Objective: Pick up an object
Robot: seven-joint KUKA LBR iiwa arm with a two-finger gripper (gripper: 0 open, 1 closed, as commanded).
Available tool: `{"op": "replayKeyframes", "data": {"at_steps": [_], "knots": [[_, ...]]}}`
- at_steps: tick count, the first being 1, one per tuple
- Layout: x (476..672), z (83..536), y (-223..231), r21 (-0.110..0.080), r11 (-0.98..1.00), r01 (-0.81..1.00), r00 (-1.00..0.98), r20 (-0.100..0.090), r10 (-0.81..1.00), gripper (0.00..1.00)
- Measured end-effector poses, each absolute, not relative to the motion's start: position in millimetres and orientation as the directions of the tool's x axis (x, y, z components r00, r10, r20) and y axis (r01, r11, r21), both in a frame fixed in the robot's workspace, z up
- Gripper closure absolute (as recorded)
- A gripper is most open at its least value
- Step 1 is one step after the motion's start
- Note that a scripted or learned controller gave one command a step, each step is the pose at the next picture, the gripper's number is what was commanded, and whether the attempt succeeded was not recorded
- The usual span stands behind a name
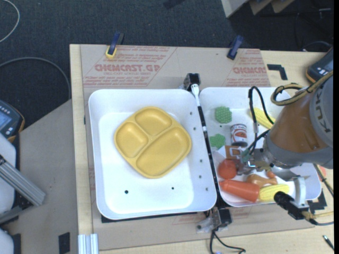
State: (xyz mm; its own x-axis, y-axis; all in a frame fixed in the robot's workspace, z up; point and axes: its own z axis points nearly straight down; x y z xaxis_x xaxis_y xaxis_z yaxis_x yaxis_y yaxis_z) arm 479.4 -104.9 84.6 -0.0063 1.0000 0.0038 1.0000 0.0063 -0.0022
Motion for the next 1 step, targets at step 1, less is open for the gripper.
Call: {"op": "replayKeyframes", "data": {"at_steps": [1], "knots": [[482.0,267.1,-49.0,0.018,0.009,1.0,-0.009,0.0,1.0,1.0]]}}
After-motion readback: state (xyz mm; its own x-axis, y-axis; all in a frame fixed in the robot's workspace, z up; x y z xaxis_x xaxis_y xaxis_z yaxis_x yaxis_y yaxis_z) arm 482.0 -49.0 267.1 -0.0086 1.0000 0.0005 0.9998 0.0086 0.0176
